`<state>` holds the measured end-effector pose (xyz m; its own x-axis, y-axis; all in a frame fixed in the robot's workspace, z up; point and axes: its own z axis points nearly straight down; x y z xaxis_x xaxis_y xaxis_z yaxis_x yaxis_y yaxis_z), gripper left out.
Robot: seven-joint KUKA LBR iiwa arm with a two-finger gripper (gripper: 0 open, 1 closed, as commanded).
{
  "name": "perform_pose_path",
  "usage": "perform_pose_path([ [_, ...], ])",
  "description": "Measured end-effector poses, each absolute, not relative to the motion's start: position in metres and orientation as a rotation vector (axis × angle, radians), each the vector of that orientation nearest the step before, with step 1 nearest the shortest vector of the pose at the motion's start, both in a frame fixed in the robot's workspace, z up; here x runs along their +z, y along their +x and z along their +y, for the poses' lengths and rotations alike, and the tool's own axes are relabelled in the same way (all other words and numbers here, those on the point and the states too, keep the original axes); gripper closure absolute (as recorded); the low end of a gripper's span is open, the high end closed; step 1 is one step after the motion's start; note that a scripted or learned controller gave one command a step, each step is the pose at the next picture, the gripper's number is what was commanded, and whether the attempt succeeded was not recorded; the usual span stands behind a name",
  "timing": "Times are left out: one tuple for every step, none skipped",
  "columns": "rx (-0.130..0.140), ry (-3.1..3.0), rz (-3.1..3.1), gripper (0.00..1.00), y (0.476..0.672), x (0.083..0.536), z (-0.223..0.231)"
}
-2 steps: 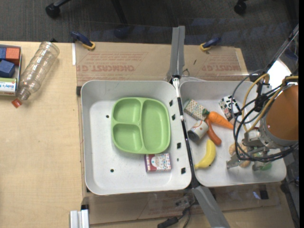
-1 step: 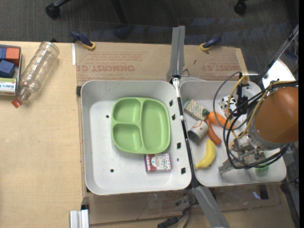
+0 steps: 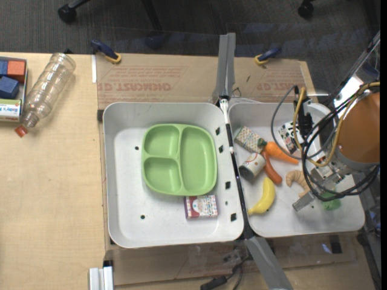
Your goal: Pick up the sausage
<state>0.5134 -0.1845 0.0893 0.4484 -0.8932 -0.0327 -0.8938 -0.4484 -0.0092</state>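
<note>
I see the sausage [image 3: 273,171] hemmed in by carrot [image 3: 280,151], can [image 3: 251,166] and banana [image 3: 264,197]; access from above is open.

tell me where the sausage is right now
In the camera view the sausage lies in the right bin, left of centre, just below the carrot, with the banana below it and the small can to its left.
</note>
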Motion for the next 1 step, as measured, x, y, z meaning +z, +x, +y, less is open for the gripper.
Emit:
perform_pose_path([
  [0.009, -2.873, 1.216, 0.00, 0.4807, 0.0944, -0.1790],
])
